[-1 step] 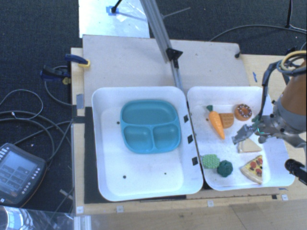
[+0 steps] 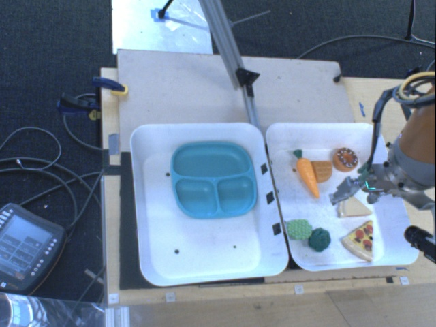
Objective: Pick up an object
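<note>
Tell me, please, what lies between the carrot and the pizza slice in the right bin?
In the camera view, a pale wedge-shaped piece lies between the carrot and the pizza slice, with the gripper over its upper edge.

Teal divided plate (image 2: 212,180); orange carrot (image 2: 308,176); green broccoli (image 2: 298,229); red-dotted pizza slice (image 2: 360,240); white bins (image 2: 157,251).

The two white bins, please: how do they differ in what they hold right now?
The left bin holds a single thing, a teal divided plate; the right bin holds several small toy foods: carrot, donut, broccoli, pizza slice. The claw hangs over the right bin, not the left bin. Both are shallow, white and side by side.
</note>
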`<state>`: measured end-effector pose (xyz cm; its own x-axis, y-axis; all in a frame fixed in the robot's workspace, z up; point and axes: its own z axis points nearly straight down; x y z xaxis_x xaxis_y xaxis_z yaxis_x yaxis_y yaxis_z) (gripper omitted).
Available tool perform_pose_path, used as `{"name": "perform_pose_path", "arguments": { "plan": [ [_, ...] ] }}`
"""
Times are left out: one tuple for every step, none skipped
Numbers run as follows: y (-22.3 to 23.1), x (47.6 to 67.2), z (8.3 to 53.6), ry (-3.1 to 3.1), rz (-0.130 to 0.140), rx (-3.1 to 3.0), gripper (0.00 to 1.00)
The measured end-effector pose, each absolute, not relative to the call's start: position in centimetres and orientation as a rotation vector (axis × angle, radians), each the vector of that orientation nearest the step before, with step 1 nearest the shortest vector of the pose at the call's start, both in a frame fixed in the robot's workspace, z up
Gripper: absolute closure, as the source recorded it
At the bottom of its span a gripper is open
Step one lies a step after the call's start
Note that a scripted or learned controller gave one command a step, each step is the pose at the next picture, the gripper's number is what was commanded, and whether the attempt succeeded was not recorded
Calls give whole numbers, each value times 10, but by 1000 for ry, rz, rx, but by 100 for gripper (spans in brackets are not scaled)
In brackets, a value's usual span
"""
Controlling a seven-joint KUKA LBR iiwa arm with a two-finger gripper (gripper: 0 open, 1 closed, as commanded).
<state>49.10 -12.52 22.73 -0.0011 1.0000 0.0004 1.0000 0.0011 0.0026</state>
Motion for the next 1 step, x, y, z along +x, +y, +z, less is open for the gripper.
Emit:
{"name": "perform_pose_path", "arguments": {
  "plan": [
    [-125, 482, 179, 2223, -2, 2224, 0]
  ]
}}
